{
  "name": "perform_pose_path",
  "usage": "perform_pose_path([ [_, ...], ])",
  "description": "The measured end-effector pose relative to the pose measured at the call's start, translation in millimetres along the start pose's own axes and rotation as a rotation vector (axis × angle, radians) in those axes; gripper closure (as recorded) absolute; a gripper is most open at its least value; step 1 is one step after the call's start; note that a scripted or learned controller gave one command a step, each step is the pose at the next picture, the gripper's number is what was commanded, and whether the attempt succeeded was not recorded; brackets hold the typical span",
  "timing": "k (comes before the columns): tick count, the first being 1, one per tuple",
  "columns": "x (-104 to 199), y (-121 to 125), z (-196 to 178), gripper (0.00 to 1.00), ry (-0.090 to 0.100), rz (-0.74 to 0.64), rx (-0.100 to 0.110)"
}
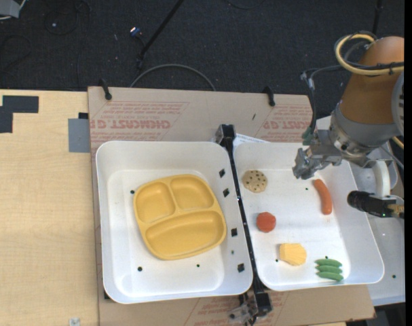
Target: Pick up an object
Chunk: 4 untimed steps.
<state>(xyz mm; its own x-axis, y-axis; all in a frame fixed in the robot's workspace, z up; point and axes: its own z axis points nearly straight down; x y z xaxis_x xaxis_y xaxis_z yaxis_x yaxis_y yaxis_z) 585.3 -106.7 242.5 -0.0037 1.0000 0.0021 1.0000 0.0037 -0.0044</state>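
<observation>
The right bin point(368, 263) holds a round chocolate-chip cookie point(254, 180), a red tomato-like piece point(266, 222), a yellow cheese wedge point(292, 254), green pea pods point(329, 269) and an orange sausage point(322, 196). My gripper point(305, 167) hangs over the bin's upper right part, just up-left of the sausage's top end. Nothing shows between its fingers.
The left bin point(117, 182) holds a yellow divided tray point(179, 216). A black divider clip rail point(234, 202) runs between the bins. Cardboard lies under both bins, with a wooden bench top to the left.
</observation>
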Motion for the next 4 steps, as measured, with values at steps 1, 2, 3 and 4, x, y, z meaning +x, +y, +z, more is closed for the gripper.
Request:
perform_pose_path([
  [1,53.1,9.1,-5.8,1.0,-0.001,0.001,-0.002],
  [2,112.2,9.3,3.9,1.0,-0.001,0.0,0.001],
  [3,167.8,23.3,17.0,1.0,-0.002,0.0,-0.002],
  [4,215.9,40.4,14.5,1.0,-0.002,0.0,-0.003],
])
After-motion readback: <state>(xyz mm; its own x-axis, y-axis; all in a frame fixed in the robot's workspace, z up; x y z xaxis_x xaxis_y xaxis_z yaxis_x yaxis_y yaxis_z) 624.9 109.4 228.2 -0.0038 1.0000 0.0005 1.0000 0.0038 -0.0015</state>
